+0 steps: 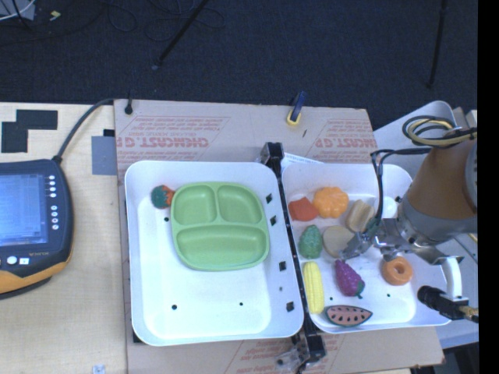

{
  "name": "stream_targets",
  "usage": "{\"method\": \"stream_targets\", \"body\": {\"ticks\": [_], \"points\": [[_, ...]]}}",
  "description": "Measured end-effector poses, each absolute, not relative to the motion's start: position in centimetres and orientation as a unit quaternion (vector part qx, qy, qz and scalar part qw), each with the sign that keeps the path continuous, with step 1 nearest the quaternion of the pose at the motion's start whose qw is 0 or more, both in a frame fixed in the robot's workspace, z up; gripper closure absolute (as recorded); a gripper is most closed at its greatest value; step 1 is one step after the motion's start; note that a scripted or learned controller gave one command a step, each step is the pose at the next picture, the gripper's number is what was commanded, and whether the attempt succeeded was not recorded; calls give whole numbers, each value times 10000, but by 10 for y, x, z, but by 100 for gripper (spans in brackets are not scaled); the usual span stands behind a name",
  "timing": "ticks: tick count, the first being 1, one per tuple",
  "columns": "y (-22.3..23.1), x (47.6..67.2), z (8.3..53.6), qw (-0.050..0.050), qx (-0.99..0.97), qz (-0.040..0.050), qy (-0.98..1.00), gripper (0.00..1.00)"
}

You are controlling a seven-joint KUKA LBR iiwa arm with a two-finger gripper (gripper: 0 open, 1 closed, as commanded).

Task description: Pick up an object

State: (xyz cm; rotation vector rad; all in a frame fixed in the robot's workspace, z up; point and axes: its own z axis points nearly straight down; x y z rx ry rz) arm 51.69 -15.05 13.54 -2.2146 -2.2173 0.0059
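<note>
The right bin holds several toy foods: an orange fruit, a red piece, a green piece, a beige slice, a tan piece, a yellow corn cob, a purple eggplant, a watermelon slice and an orange donut. My gripper hangs low over the bin's middle, between the tan piece and the donut, just above the eggplant. The wrist body hides how its fingers stand.
The left bin carries a green divided plate and a small red-and-green toy at its far left. A teach pendant lies on the bench to the left. Cables loop beside the arm at right.
</note>
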Motion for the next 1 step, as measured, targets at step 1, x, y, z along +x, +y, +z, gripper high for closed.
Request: {"method": "stream_targets", "body": {"ticks": [1], "points": [[-149, 517, 85, 18, -7069, 8, -7073, 0]]}}
